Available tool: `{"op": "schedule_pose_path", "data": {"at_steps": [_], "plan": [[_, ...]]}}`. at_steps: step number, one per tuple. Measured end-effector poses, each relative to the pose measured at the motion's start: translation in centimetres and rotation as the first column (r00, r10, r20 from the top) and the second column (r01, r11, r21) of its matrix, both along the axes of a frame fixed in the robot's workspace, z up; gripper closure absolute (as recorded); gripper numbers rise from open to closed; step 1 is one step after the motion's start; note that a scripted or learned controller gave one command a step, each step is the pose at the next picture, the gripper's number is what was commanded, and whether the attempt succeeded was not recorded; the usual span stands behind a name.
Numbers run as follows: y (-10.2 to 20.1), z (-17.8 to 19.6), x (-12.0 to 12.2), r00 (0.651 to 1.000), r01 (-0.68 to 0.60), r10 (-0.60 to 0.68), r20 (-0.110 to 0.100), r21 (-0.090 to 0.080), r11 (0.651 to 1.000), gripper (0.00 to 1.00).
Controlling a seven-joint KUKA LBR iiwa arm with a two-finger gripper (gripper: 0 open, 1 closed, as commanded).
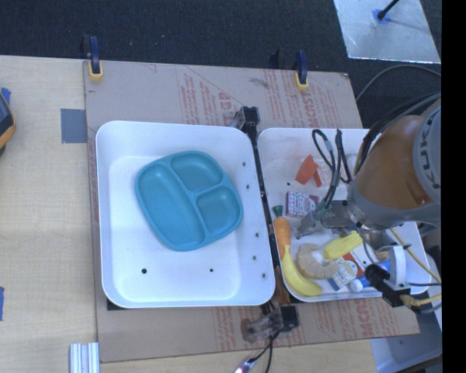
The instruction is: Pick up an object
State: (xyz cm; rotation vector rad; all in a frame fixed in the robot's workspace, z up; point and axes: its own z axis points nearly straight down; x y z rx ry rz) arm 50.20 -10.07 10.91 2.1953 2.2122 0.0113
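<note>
- The desk [39, 231] carried two shallow white bins side by side on a sheet of brown cardboard [217, 92].
- The left bin [109, 208] held a blue divided plate [189, 200], lying flat and turned at a slant, near the bin's middle.
- The right bin [279, 150] held a cluster of small things: an orange-red piece [308, 170] toward its far side, a small printed packet [298, 203] just below that, a carrot-like orange piece [282, 229] by the left wall, a banana [297, 278] along the near-left corner, and a pale round item [314, 261] touching the banana's inner curve.
- A yellow object [342, 246] lay just beside the pale item, at the arm's lower end.
- The arm [392, 173] hung over the right half of the right bin, with its orange band uppermost in the camera view.
- The gripper [330, 217] sat low among the objects; whether the fingers were open or closed could not be told, nor whether anything lay between them.
</note>
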Motion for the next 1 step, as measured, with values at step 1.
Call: {"op": "schedule_pose_path", "data": {"at_steps": [1], "plan": [[-4.76,-1.75,4.29,1.000,0.006,-0.006,-0.025,0.012,1.000,0.00]]}}
